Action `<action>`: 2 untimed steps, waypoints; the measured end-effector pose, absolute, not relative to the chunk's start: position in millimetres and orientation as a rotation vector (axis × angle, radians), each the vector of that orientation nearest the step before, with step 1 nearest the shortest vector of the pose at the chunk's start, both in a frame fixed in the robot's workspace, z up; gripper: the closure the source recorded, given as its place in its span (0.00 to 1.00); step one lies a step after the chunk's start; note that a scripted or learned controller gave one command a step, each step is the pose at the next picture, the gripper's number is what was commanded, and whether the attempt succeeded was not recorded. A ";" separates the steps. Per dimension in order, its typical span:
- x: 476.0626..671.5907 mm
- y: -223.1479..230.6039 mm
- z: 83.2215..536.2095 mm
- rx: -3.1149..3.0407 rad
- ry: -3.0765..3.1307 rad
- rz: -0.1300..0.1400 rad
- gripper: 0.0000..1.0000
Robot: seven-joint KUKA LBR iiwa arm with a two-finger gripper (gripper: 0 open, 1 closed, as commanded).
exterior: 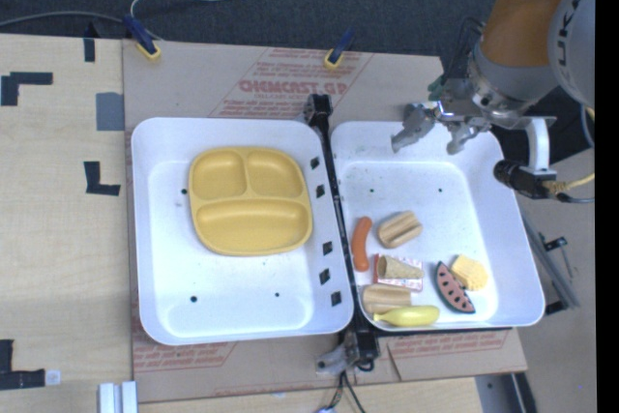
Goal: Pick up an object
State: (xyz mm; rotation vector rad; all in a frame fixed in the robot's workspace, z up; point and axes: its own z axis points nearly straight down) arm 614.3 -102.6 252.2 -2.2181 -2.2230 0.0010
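2-finger gripper (432, 132) spread open, holding nothing, over right white bin (503, 208) far edge; toy food (411, 271) clustered near edge, awaiting pick.

I see the tray (251, 200) in the left bin (160, 237), and in the right bin (503, 237) the sausage (362, 242) left of the bun (398, 229), the banana (407, 314) in front, the watermelon (453, 287) beside the cheese (471, 272)
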 end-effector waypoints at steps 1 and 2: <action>610.9 -134.3 86.4 -2.222 -2.223 -0.002 0.00; 564.6 -110.2 86.3 -2.224 -2.224 -0.002 0.00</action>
